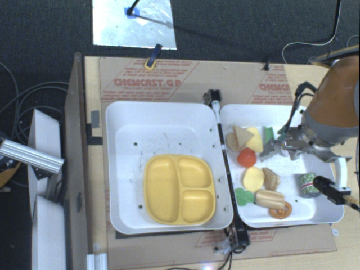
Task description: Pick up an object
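My gripper (269, 150) hangs low over the middle of the right bin (320, 212), with the arm coming in from the right. Just left of it lie a red tomato (246, 157), a yellow piece (255, 140) and a tan wedge (239, 136). A small green piece (268, 133) sits just behind the gripper. In front of it lie a round yellow piece (253, 178) and a tan chunk (271, 179). Nothing is visibly held.
Near the right bin's front wall lie a green leafy piece (243, 196), a bread roll (269, 197) and an orange slice (280, 210). A small tin (307, 184) stands at the right. The left bin (124, 151) holds a yellow divided plate (179, 188).
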Robot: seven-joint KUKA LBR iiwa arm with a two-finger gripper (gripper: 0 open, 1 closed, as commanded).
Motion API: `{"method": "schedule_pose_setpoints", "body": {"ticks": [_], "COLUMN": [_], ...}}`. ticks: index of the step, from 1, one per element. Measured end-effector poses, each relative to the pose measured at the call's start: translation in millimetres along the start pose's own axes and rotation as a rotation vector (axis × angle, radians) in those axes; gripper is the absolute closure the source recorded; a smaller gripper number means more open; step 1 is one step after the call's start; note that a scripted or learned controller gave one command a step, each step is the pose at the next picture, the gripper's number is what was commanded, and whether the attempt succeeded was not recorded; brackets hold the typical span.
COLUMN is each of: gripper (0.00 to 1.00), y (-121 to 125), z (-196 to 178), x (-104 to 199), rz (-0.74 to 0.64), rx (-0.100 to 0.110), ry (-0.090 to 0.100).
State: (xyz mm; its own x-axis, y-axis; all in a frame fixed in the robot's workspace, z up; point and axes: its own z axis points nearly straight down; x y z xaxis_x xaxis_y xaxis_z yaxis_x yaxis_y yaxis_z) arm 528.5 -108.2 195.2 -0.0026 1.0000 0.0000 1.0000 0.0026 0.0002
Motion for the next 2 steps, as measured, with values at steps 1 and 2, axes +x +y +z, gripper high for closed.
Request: {"method": "schedule_pose_setpoints", "body": {"ticks": [1, 2], "gripper": [0.00, 0.00], "y": [-16, 20], "z": [44, 114], "x": [-14, 13], "rz": [0.003, -0.003], "rx": [0.003, -0.001], "ry": [0.001, 0.000]}}
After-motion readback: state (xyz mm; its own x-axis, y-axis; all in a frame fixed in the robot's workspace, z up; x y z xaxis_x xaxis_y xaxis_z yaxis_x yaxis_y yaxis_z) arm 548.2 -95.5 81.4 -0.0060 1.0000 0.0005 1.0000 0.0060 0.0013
